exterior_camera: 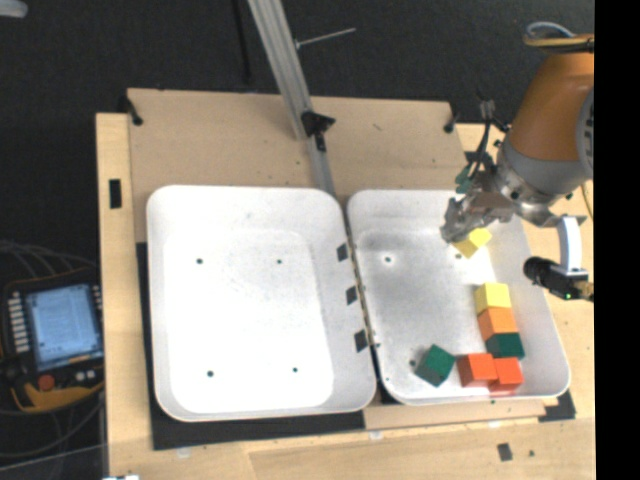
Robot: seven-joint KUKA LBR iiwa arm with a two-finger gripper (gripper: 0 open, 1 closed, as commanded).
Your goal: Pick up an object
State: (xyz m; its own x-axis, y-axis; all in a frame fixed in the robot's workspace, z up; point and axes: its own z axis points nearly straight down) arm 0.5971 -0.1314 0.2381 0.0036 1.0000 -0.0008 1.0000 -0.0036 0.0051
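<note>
My gripper [466, 228] hangs over the upper right part of the right bin [400, 268]. A small yellow block [477, 241] sticks out tilted from between its fingers, and the gripper is shut on it. More blocks lie along the bin's right and lower side: a yellow one [492, 296], an orange one [497, 320], a dark green one [506, 345], two red-orange ones [490, 370] and a green one [435, 365].
The left bin [250, 298] lies beside the right one, with a hinge strip [355, 293] between them. A slanted metal pole [285, 58] rises behind the bins. A black fixture [548, 273] sits at the right bin's right rim.
</note>
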